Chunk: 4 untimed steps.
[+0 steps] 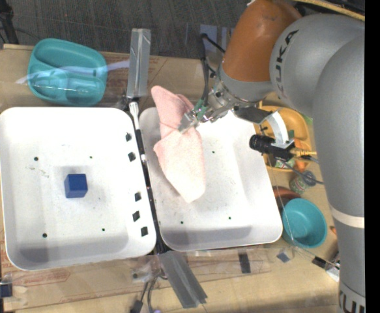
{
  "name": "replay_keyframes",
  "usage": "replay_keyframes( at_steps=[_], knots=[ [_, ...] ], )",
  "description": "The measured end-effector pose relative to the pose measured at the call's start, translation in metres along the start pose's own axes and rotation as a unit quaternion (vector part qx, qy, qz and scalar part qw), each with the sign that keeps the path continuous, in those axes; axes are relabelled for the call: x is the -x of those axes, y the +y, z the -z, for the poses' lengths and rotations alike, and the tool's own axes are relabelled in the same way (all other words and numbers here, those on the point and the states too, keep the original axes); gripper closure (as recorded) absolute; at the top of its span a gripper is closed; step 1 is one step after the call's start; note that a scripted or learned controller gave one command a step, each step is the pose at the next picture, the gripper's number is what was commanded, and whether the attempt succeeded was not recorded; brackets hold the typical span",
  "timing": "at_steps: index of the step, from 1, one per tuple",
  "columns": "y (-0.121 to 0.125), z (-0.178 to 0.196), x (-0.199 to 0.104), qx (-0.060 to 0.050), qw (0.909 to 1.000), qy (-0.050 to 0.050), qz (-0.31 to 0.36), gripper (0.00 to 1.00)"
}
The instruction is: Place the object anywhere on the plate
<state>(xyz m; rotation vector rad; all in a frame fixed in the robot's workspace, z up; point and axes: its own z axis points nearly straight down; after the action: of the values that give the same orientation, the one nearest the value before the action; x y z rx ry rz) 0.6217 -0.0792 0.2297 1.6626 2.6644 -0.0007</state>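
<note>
Reaching in over the right-hand bin, the grey arm with its orange band holds its end effector low at the bin's far rim, right against a pink cloth. The cloth's upper part is bunched and pulled up toward the end effector, while the rest drapes down and toward the camera from it, lying flat on the bin floor. The fingertips seem pinched on a fold of the cloth, though the contact is small and partly masked by the wrist, so this is a judgement.

Well away from the end effector, in the left-hand bin, a small blue cube sits alone on the white floor. Beyond that bin, on the tabletop, lies a teal plastic scoop-like container. On the near side of the end effector, beside the arm, stands a small teal bowl among blurred clutter.

No plate can be identified with confidence, so which thing is the target is uncertain. If the cloth is the object, it appears grasped but only partly lifted; carrying and placing are left to do.
</note>
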Motion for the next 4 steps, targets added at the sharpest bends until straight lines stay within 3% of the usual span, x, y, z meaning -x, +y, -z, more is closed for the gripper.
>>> replay_keyframes(
  at_steps=[1,2,3,4],
  knots=[
    [0.042,0.01,-0.06,-0.001,0.9975,0.0,-0.07,1.0],
    [0.092,0.034,-0.169,0.0,0.9985,0.001,-0.055,1.0],
    [0.121,0.025,-0.196,0.0,0.9992,0.0,-0.041,1.0],
    [0.13,0.017,-0.246,-0.002,0.9995,0.001,0.032,1.0]
  ],
)
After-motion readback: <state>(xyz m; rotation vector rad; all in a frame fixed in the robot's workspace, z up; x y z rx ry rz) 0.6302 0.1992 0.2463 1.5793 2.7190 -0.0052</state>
